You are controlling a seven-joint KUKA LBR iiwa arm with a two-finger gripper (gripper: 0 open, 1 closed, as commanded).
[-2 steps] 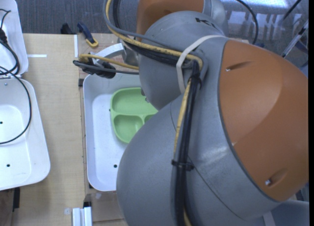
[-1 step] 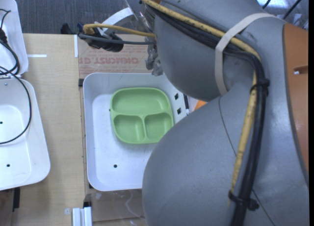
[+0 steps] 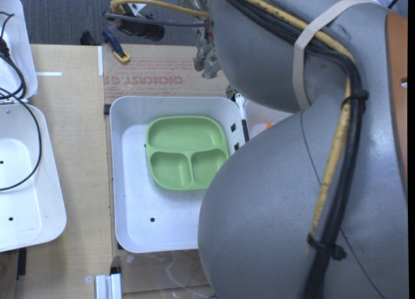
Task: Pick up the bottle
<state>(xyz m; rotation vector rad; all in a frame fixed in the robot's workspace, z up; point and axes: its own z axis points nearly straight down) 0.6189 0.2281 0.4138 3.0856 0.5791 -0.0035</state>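
My grey arm [image 3: 305, 161] takes up the right half of the camera view and hides most of the right bin. A grey metal part that may be the gripper [image 3: 207, 61] hangs near the top centre, over the cardboard behind the bins. A green divided plate [image 3: 187, 152] lies in the white bin [image 3: 126, 181] at the middle of the view. A small orange patch [image 3: 260, 126] shows in the sliver of the right bin between the arm's links; I cannot tell what it is.
A brown cardboard sheet [image 3: 152, 74] lies behind the bins, with a blue and yellow clamp [image 3: 115, 46] at its far left corner. A white tray with black cables [image 3: 19, 161] sits at the left edge on the wooden bench. A yellow hose [image 3: 155, 6] runs along the arm.
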